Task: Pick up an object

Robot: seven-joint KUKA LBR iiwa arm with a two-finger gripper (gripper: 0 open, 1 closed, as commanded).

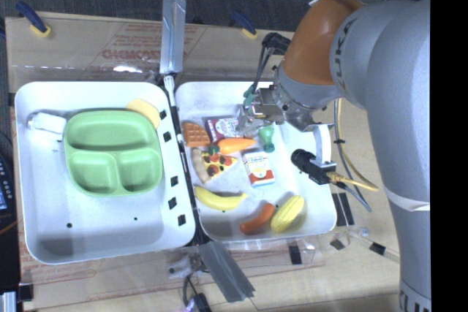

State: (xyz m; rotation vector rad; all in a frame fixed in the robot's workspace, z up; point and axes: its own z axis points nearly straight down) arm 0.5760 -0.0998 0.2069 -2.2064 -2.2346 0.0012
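Basically a grasp attempt over the right bin (325, 226), which holds a crowd of toy food: waffle (195, 134), pizza slice (214, 163), carrot (235, 145), small carton (258, 167), banana (219, 197), sausage (257, 218), corn cob (288, 212) and a dark packet (221, 127). The gripper (257, 115) sits low at the bin's upper middle, just above the carrot and beside a small green piece (266, 136). Whether it is spread or closed I cannot tell; nothing is visibly held.

To do this well, descend straight onto one isolated item, close across its narrow side and avoid the neighbours touching it.

The arm (380, 69) reaches in from the right, its orange band (318, 40) above the wrist, which is bent downward. The left bin (29, 215) holds a green divided tray (113, 150).
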